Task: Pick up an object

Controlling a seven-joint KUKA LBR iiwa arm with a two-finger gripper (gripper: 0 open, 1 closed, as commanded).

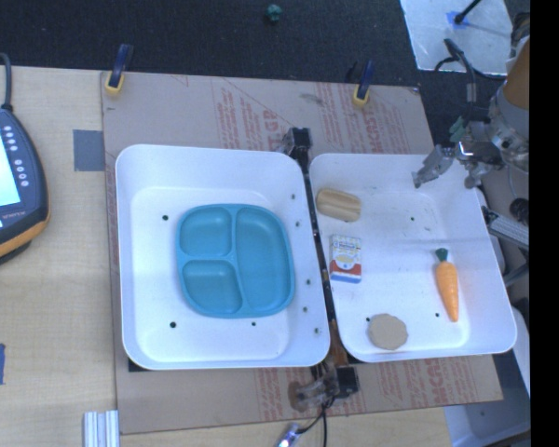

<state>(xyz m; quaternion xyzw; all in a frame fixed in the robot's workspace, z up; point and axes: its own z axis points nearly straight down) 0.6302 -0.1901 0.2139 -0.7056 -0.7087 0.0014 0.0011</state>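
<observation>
The right bin (pixel 484 335) holds a tan bread roll (pixel 338 204), a small white and red carton (pixel 346 258), an orange carrot (pixel 447 288) and a round tan cookie (pixel 388 331). My gripper (pixel 445 177) hangs over the bin's far right corner, up and to the right of the carrot. Its fingers are spread open with nothing between them. A blue divided plate (pixel 235 259) lies in the left bin (pixel 140 343).
A teach pendant (pixel 7 182) lies on the bench at the far left. Two clamps (pixel 117 69) (pixel 361 82) pin the cardboard sheet at its back edge. Cables and a connector sit at the front between the bins (pixel 321 391).
</observation>
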